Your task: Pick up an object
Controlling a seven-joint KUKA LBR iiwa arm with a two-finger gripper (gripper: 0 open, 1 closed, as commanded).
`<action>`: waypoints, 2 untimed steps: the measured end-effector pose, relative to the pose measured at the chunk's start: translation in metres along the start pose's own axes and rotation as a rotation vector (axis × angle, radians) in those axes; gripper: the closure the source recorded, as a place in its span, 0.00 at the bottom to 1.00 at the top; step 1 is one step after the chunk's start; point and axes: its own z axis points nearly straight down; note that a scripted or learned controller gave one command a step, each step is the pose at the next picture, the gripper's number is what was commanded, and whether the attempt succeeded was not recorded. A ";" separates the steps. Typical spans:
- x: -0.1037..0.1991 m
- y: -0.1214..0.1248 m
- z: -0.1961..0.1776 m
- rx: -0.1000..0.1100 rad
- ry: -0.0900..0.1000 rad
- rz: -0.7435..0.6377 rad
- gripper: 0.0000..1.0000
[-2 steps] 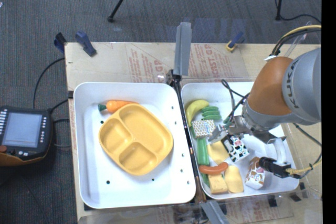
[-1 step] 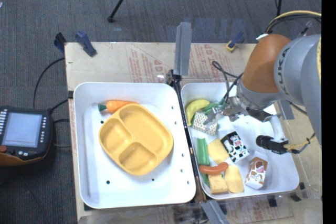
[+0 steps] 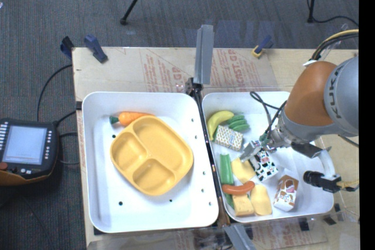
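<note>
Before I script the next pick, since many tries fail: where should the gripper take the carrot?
Grip the carrot mid-body from above, fingers across its narrow width. It lies flat beside the yellow tray, whose rim crowds its lower side.

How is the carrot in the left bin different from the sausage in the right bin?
The carrot is orange with a green top, while the sausage is red-orange all along. The carrot lies beside the yellow tray with bare floor around it; the sausage lies crowded among other toy foods. Both are long, thin and lying flat.
</note>
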 end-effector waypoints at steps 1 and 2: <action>-0.001 0.000 -0.010 -0.001 0.001 0.006 1.00; 0.038 -0.004 -0.101 -0.010 -0.004 -0.036 1.00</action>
